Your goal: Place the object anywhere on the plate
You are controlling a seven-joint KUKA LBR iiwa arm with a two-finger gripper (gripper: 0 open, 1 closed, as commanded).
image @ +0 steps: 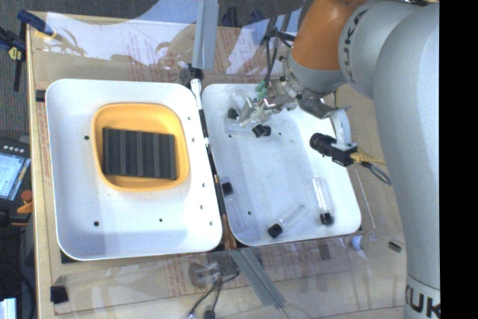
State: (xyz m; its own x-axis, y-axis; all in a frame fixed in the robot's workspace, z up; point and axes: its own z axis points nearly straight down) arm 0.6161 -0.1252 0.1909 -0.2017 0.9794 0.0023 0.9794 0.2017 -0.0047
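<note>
The gripper (252, 110) sits low at the right bin's (299, 160) upper-left corner; I cannot tell its state. The yellow rounded plate with the dark ribbed insert (140, 148) lies at nine o'clock, in the left bin (67, 220). Clear black-capped vials (323, 198) lie toward five o'clock.

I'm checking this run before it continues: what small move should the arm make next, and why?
Probably lower onto and grip one of the small clear tubes with black caps. The gripper is over the right white bin's far corner beside them, while the yellow plate with a dark ribbed insert sits in the left white bin.
</note>
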